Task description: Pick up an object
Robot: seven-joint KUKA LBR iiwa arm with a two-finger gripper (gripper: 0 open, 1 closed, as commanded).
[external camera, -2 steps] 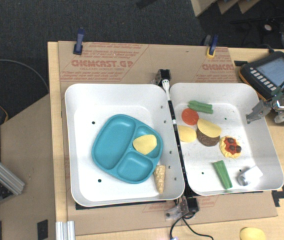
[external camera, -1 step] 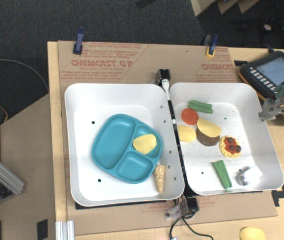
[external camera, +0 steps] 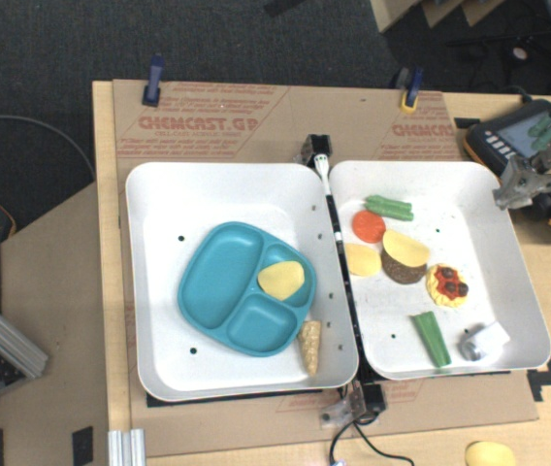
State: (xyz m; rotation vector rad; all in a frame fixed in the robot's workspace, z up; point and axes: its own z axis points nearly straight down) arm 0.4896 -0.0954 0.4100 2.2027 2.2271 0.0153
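My gripper (external camera: 521,188) hangs at the right edge of the view, just over the far right rim of the right bin (external camera: 508,260), apart from every object. In that bin lie a green pod (external camera: 389,207), a red tomato (external camera: 369,226), a flat yellow piece (external camera: 361,259), a brown cake with a yellow top (external camera: 405,259), a small yellow and red pizza piece (external camera: 448,285), a green stick (external camera: 431,339) and a grey-white lump (external camera: 482,342).
The left bin (external camera: 159,221) holds a teal divided plate (external camera: 227,294) with a pale yellow piece (external camera: 280,280) on it and a tan cone (external camera: 310,346) beside it. A yellow object (external camera: 489,452) lies on the bench in front of the right bin.
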